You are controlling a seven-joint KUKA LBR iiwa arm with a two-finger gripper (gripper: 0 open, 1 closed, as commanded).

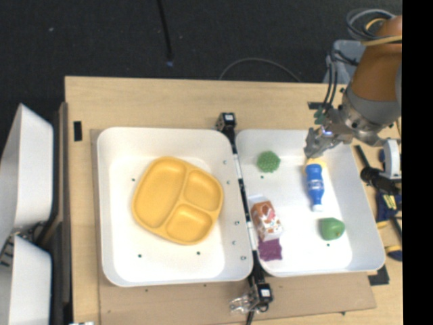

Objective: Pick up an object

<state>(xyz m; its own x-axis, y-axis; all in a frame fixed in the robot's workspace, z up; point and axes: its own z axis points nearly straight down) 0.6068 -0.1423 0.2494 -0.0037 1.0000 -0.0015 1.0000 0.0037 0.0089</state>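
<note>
Hovering at the blue bottle [314,185]'s yellow cap, fingers [316,143]; aperture unclear.

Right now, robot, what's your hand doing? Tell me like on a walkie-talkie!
Hand low over right bin, at blue bottle's yellow cap end. Nothing seen held. Green ball nearby, not blocking.

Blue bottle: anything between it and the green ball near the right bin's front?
No. In the camera view, the blue bottle and green ball are separated by bare white bin floor.
</note>
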